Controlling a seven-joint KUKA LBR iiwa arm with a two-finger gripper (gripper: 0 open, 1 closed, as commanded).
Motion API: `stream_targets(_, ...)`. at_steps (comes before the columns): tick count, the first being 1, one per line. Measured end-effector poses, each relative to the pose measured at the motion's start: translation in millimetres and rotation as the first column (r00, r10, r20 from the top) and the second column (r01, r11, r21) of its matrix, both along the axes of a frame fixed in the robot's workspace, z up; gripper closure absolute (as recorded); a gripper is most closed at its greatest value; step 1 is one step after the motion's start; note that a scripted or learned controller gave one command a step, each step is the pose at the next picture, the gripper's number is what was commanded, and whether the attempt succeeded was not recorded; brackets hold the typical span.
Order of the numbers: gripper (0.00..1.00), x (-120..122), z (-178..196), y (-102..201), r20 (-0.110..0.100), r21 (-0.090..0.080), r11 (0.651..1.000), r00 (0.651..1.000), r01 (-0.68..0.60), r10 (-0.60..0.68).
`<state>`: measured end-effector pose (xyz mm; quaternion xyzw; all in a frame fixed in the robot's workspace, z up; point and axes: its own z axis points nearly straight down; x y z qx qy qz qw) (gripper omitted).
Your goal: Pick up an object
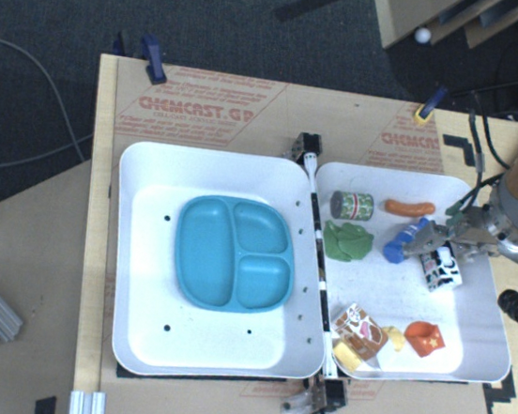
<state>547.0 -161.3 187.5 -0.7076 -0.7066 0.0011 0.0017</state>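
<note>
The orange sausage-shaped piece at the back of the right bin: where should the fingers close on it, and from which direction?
Probably at its middle. The orange sausage lies flat and long, running left to right, so coming straight down with the fingers across its narrow width looks best. The green can sits off its left end, so the middle has more free space.

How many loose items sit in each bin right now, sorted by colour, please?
Left bin:
Blue divided plate: 1

Right bin:
Green, can and leafy toy: 2
Orange sausage: 1
Blue object: 1
Black-and-white object: 1
Red object: 1
Brown snack packet: 1
Yellow pieces: 2

Total: 10
</note>
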Motion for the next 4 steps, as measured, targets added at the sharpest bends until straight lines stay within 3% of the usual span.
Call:
stream_targets(1,0.0,35,-47,-37,0.004,-0.002,1.0,1.0,0.0,0.0)
stream_targets(2,0.0,37,-83,-46,0.022,-0.01,1.0,1.0,-0.001,0.002)
stream_targets(3,1.0,39,-70,-48,0.029,-0.015,1.0,1.0,-0.001,0.001)
stream_targets(4,1.0,46,-6,60,0.007,0.001,1.0,1.0,-0.006,0.006)
